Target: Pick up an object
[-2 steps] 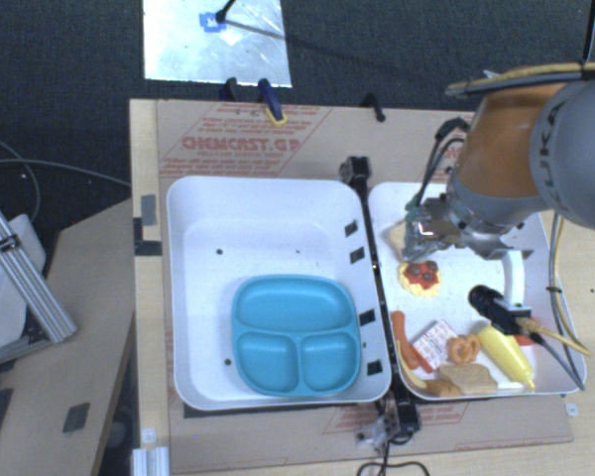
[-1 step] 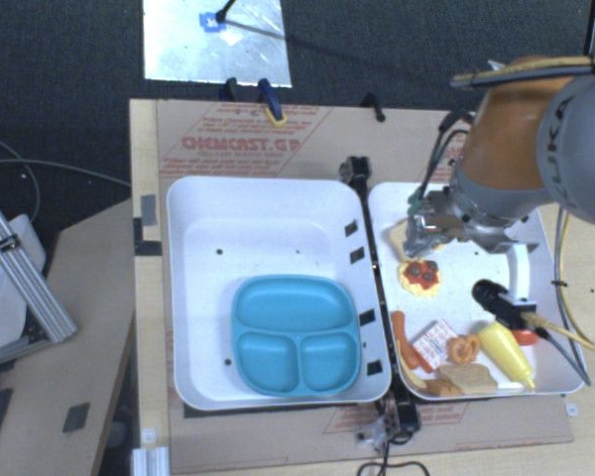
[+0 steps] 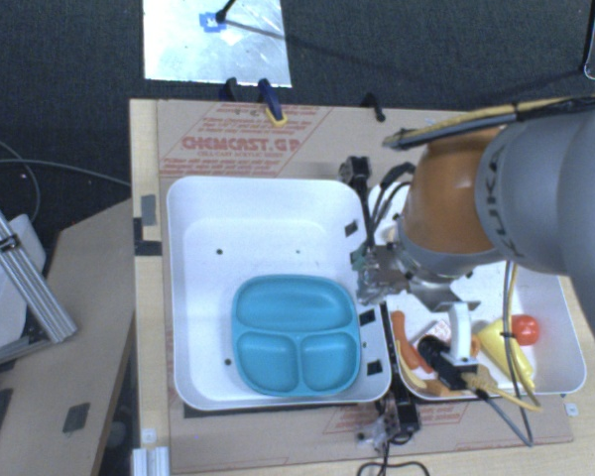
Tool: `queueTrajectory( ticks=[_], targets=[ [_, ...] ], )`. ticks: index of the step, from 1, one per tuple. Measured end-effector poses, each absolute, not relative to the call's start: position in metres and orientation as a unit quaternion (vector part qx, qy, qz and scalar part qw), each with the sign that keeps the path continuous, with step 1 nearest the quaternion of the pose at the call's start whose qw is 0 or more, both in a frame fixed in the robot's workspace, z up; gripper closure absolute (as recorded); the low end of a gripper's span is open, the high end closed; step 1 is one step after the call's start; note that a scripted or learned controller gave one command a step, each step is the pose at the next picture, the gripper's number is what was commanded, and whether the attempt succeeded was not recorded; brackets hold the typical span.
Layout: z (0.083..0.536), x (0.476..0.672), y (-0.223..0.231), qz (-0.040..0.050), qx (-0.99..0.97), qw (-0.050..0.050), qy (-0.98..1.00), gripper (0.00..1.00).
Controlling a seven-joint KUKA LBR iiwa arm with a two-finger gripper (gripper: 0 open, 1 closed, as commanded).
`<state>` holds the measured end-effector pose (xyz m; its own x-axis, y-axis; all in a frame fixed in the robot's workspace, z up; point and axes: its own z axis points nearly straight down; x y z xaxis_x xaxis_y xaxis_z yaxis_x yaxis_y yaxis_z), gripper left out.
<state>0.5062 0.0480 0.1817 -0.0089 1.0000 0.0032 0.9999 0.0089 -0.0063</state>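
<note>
My gripper (image 3: 375, 274) hangs over the left edge of the right bin (image 3: 573, 365), close to the wall between the two bins. Just below it in the right bin lies a long orange piece (image 3: 401, 337). Further right sit a yellow item (image 3: 496, 343) and a small red ball (image 3: 525, 327). A brown piece (image 3: 428, 388) lies along that bin's front edge. I see nothing between the gripper's tips. The arm's grey and orange body hides most of the right bin.
The left bin (image 3: 208, 236) holds a blue divided plate (image 3: 297, 333) in its front half. Both bins stand on a cardboard sheet (image 3: 238, 137). A shiny square panel (image 3: 216, 28) lies on the dark floor behind.
</note>
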Motion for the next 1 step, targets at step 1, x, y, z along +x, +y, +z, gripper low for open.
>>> queueTrajectory(
  ticks=[1],
  targets=[
    [0.1947, 0.5098, 0.0439, -0.0013, -0.706, 0.0, -0.709, 1.0]
  ],
)
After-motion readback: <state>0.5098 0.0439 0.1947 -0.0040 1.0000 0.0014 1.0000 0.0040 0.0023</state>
